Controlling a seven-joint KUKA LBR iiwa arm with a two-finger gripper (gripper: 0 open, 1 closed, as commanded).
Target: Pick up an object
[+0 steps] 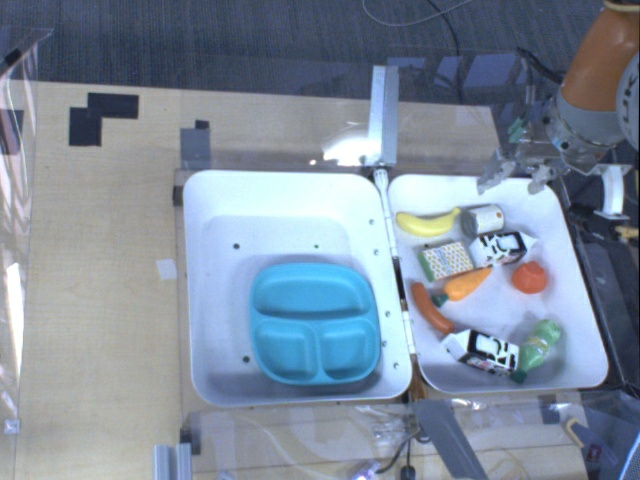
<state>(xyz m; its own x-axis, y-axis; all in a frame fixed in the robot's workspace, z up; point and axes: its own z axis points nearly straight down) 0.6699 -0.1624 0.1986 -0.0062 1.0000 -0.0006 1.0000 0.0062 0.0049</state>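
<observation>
Pincer: hung over the far rim of the right bin, fingers spread apart with nothing between them, on the grey arm with its orange band.

Right bin held:
- banana, far left, lying crosswise;
- small grey can, on its side, just beside the banana's right tip;
- black-and-white carton, next to the can on its near side;
- patterned flat packet, below the banana;
- carrot, slanted, touching the packet;
- orange-red ball, toward the right wall;
- reddish sausage-shaped piece, by the left wall;
- second black-and-white carton, near edge;
- green bottle, tilted, touching that carton.

Left bin held a blue sectioned tray, well apart from the pincer.
</observation>
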